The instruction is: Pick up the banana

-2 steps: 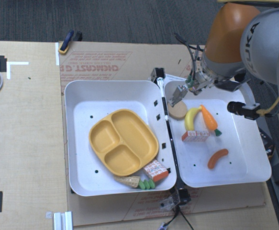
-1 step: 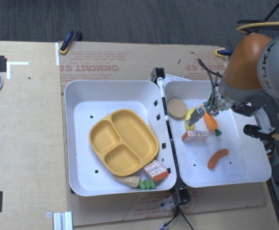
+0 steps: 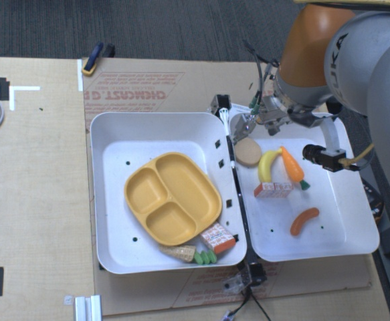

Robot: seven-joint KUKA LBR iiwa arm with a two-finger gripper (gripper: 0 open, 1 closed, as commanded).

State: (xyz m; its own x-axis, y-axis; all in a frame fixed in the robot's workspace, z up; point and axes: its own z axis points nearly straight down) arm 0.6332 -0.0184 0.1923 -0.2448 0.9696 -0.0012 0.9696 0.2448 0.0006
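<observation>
On the left part of the tabletop (image 3: 34,199) there are only some black tape marks. Next comes the left bin (image 3: 108,246), which carries a yellow divided plate (image 3: 172,197) lying a little turned, and under it, at the near wall, a few small toy foods, one of them a red and white packet (image 3: 217,238). These things are not part of the job, so I judge this bin only serves as the other side for sorting.

The right bin (image 3: 355,236) holds what matters. Near its far left corner lies a round beige disc (image 3: 248,152). Just beside it, to the right, is the banana (image 3: 267,164), lying flat and curved, and it touches an orange carrot (image 3: 291,165) on its right side and a small white and red box (image 3: 273,190) at its lower end. A reddish sausage (image 3: 304,221) lies apart, nearer to us.

Because the banana is crowded between these neighbours, I think a grip across its upper part, away from the box, is the safest choice.

The claw (image 3: 265,116) hangs over the far edge of the right bin, above the disc and near the banana, under the grey arm (image 3: 355,52). Whether it is spread or pressed together, I cannot tell. The banana is not yet lifted.
</observation>
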